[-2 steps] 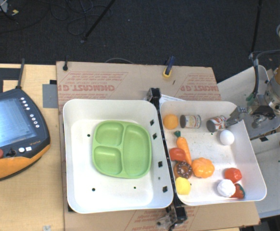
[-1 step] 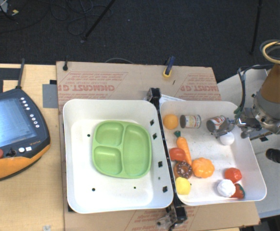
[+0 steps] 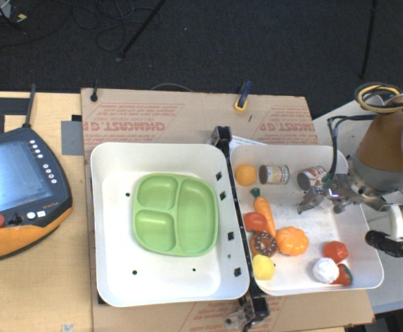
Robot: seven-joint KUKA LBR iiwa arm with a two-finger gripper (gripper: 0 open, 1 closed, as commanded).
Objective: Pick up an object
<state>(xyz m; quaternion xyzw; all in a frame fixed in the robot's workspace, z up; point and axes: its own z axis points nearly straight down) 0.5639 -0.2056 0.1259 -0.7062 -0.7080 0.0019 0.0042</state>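
The right bin [image 3: 368, 272] holds several toy foods and cans. My gripper [image 3: 320, 207] hangs low over its far right part, fingers spread open over bare bin floor with nothing between them. A small can [image 3: 312, 178] lies just beyond the fingers, close to touching. Another can [image 3: 275, 174] lies further left beside an orange ball [image 3: 245, 175]. A carrot [image 3: 264, 209], a red pepper [image 3: 255, 221], a chocolate donut [image 3: 263, 243], an orange pumpkin [image 3: 291, 241] and a lemon [image 3: 264, 267] crowd the bin's left side. A red tomato [image 3: 336, 251] and a white ball [image 3: 324, 270] sit near the front right.
The left bin [image 3: 111, 254] carries a green divided plate [image 3: 175, 213]. A black divider [image 3: 233, 206] runs between the bins. A teach pendant [image 3: 18, 185] rests on the bench at far left. The arm's orange band [image 3: 381, 144] rises over the right bin's edge.
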